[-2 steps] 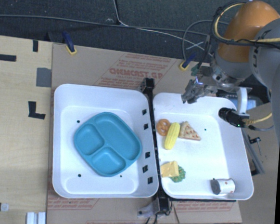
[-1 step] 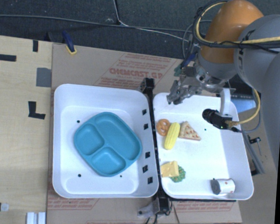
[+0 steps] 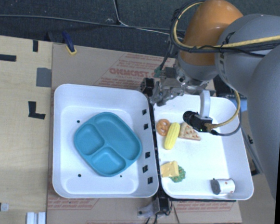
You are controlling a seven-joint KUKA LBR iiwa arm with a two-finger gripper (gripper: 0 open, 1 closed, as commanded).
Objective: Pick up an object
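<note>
While the arm reaches in from the right, the scene reads near to far as follows.

Near rim, right bin [image 3: 239,196]: a small white and grey cylinder [image 3: 222,186] lies on its side in the near right corner, well apart from the gripper.

Near left of right bin: a yellow wedge with a green leafy piece [image 3: 172,170] rests just beside the wall shared by the two bins.

Left bin [image 3: 64,127]: a blue divided tray [image 3: 107,143] with three compartments lies flat near the middle, slightly turned.

Middle of right bin: a yellow corn cob [image 3: 171,135] lies nearly lengthwise; a small orange pretzel [image 3: 162,127] touches its left side, and a pizza slice [image 3: 189,133] lies just to its right.

Objects relative to gripper: the corn cob, pretzel and pizza slice cluster just nearward of the gripper, the pretzel closest; none sits between its fingers.

Gripper [image 3: 156,97]: it hangs over the far end of the shared wall, at the far left corner of the right bin; whether its fingers are apart or together cannot be told.

Arm [image 3: 208,37]: the orange band and grey body rise above the wrist, with yellow and black cables looping around them.

Bench [image 3: 12,137]: pale board with black marks, a cardboard sheet [image 3: 124,69] under the bins.
</note>
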